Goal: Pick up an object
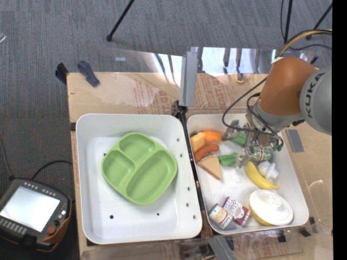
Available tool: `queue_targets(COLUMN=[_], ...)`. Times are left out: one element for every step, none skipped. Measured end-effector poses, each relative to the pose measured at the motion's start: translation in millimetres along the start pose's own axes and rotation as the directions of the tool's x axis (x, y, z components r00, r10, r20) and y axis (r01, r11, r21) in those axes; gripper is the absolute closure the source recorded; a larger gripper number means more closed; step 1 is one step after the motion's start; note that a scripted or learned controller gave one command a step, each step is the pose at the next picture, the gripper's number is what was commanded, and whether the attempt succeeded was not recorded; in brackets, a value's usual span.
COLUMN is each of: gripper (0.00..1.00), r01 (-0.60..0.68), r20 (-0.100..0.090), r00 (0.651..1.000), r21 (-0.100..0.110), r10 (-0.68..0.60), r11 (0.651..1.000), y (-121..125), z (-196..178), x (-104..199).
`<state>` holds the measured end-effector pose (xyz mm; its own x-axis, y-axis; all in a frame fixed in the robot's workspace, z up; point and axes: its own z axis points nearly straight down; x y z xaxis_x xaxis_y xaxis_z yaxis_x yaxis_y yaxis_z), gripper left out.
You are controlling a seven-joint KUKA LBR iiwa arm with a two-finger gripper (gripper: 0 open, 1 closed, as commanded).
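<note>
**Camera view: gripper low in the right bin, above the toy food**

Camera view shows the arm reaching in from the right, with its gripper lowered into the right bin. Whether the gripper is spread or pressed together cannot be told, nor whether it touches any item.

Items around the gripper:
- Banana: just below it, lying at a slant.
- Green vegetable piece: just to its left.
- Carrot, sausage and cheese wedge: further left, crowded against the bin's left wall.
- White-lidded yellow bowl: near the front right corner.
- Small cartons: along the front wall.

The left bin holds a green divided plate, well apart from the gripper.
</note>
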<state>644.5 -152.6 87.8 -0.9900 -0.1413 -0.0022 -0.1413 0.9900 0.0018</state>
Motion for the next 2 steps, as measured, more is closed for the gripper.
queue_targets(gripper=[0.0,1.0], r01=[0.01,0.014], r20=[-0.002,0.004], r00=[1.0,1.0], r21=[0.0,-0.002], r10=[-0.01,-0.014], r11=[1.0,1.0], y=[-52,-49], z=[0,-11], x=[76,73])
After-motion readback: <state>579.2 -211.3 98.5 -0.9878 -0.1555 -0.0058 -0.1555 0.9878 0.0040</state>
